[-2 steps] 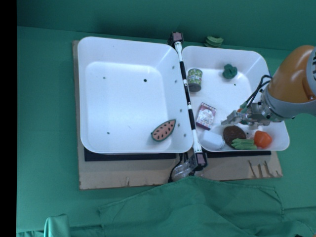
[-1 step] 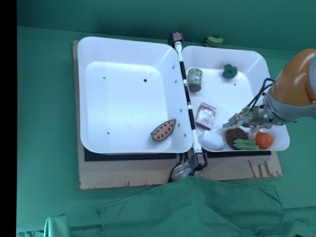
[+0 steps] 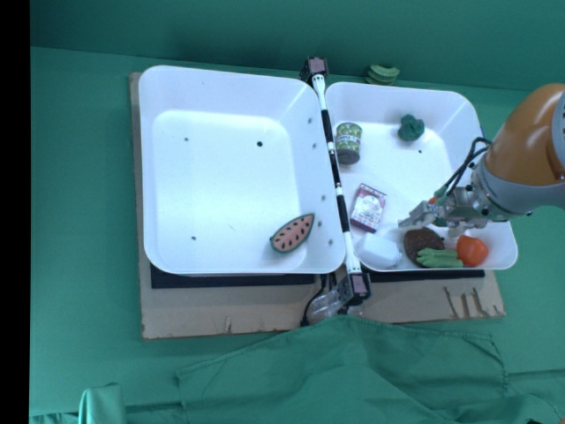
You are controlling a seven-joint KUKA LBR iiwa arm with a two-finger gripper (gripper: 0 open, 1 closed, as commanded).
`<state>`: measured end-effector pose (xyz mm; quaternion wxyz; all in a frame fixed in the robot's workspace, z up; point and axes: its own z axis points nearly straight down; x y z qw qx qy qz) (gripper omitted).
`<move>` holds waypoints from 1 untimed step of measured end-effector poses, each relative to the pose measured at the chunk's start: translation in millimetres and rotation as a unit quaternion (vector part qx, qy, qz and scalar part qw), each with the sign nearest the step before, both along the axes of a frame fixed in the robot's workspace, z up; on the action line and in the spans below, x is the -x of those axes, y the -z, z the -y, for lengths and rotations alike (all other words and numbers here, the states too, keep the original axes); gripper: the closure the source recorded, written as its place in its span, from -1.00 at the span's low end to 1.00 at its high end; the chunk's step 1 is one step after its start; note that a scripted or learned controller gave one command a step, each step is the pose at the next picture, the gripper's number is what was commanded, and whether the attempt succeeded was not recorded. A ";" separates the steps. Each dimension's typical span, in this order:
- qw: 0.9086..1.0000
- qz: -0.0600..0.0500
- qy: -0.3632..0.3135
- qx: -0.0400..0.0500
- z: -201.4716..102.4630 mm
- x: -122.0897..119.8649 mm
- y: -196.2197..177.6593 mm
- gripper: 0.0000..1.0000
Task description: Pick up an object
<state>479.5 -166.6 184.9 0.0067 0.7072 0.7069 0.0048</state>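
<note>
My gripper (image 3: pixel 431 216) hangs low over the front right part of the right bin (image 3: pixel 441 104), just above a dark brown round patty (image 3: pixel 422 240). Beside the patty lie a green bean pod (image 3: pixel 439 258) and an orange tomato-like ball (image 3: pixel 472 251). A white lump (image 3: pixel 380 252) sits in the bin's front left corner, with a pink packet (image 3: pixel 368 208) behind it. Further back stand a small can (image 3: pixel 348 141) and a green broccoli piece (image 3: pixel 410 128). A watermelon slice (image 3: pixel 292 233) lies in the left bin (image 3: pixel 177 95). Nothing shows in the gripper's grasp.
A black-and-white bar (image 3: pixel 333 162) runs between the two bins. A green item (image 3: pixel 384 73) lies on the bench behind the right bin. Green cloth (image 3: pixel 353 369) is bunched at the front. The arm's orange band (image 3: pixel 527 144) hangs over the right bin's right edge.
</note>
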 end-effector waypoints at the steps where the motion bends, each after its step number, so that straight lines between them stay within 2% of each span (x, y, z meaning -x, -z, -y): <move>1: 1.000 0.004 0.002 0.005 -13.5 7.2 -0.4 -1.00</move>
